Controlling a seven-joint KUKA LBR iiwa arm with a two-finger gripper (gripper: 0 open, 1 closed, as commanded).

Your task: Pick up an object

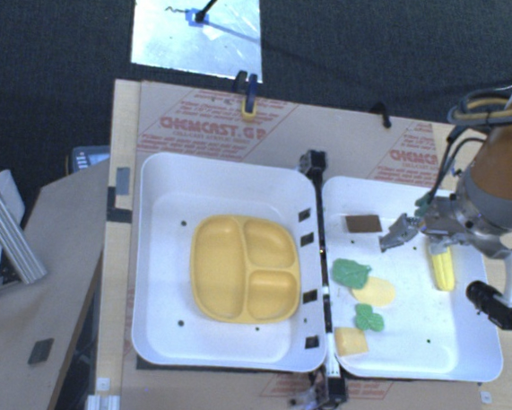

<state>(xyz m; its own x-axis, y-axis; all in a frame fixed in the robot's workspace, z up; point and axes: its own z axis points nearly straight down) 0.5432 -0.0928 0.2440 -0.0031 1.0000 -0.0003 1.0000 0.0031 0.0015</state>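
From above, red "CHEMCAST G P" print marks the board (211, 128) behind the bins, while the gripper (399, 233), fingers slightly apart and holding nothing, hovers over the right bin (476, 356) beside the brown block (362, 223), whose long axis runs left-right.

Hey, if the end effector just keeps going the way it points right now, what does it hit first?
Probably the brown block: the end effector points left toward it in the right bin. Height above the bin is unclear, so it might pass over.

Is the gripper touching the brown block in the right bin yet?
Apart. The camera view shows bare white bin floor between the gripper and the brown block.
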